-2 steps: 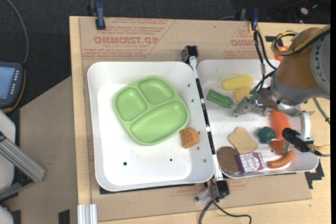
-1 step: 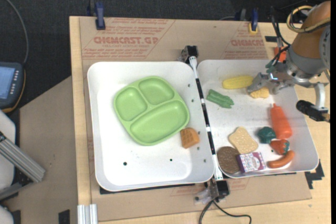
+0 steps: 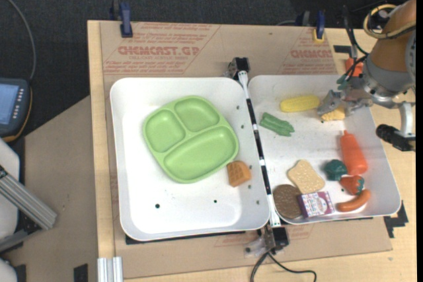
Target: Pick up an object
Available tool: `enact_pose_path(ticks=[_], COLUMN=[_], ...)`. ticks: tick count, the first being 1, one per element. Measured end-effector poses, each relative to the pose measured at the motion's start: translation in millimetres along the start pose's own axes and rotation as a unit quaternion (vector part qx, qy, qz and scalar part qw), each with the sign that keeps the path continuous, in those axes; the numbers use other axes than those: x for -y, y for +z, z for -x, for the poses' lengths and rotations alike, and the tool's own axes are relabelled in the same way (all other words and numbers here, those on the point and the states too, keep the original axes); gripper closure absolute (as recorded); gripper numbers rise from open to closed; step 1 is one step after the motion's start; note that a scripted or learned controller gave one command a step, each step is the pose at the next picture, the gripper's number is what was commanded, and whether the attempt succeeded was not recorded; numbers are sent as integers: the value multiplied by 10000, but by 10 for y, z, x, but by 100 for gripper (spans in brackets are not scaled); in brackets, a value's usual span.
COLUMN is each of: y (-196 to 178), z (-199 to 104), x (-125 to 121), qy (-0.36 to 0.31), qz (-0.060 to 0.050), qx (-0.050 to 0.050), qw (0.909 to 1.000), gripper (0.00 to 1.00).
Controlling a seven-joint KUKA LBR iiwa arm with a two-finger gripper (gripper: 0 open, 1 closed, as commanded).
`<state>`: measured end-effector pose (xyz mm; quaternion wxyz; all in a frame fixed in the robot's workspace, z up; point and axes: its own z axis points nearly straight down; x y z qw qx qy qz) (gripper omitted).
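Observation:
My gripper (image 3: 332,106) reaches in from the right and hangs low over the far part of the right bin (image 3: 390,198). A small pale yellow piece (image 3: 335,115) lies right under it, partly hidden by it. A yellow corn cob (image 3: 299,103) lies just to its left, and a green pod (image 3: 275,124) sits further left near the bin's wall. Toward the front lie an orange carrot (image 3: 353,151), a teal lump (image 3: 334,168), a tan cracker (image 3: 305,176), a brown cookie (image 3: 286,201), a purple box (image 3: 316,203) and a red-orange sausage (image 3: 354,201).
The left bin (image 3: 132,208) holds a green divided plate (image 3: 190,139) and a small orange-brown waffle piece (image 3: 238,173) by its right wall. A black divider bar (image 3: 254,135) runs between the bins. Clamps (image 3: 122,15) grip the far bench edge.

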<state>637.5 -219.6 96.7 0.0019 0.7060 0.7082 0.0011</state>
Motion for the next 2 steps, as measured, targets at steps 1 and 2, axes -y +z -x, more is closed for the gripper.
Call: enact_pose_path(ticks=[1,2], y=[122,-957], z=[-504,-1647], x=[-128,163], qy=[-9,-41], qz=[-54,27], qx=[-4,-26], qw=[10000,10000], gripper=[100,100])
